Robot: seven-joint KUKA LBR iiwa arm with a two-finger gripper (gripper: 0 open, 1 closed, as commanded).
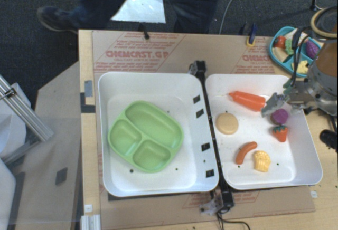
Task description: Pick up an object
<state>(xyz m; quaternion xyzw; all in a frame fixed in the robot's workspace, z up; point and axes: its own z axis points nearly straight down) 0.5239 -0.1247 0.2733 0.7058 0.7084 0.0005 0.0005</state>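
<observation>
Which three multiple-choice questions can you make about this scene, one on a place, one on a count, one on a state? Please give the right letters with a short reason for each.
1. Where is the green divided plate?
A. In the left bin
B. In the right bin
C. On the bench outside the bins

2. How many toy foods lie in the right bin?
A. Two
B. Four
C. Six

3. How does the green plate sit?
A. Flat, open side up
B. Standing on its edge
C. Turned upside down

Answers:
1. A: the plate lies on the floor of the left bin.
2. C: there are a carrot, a round cookie, a purple piece, a small red piece, a sausage and a corn cob.
3. A: its three compartments face up.
</observation>
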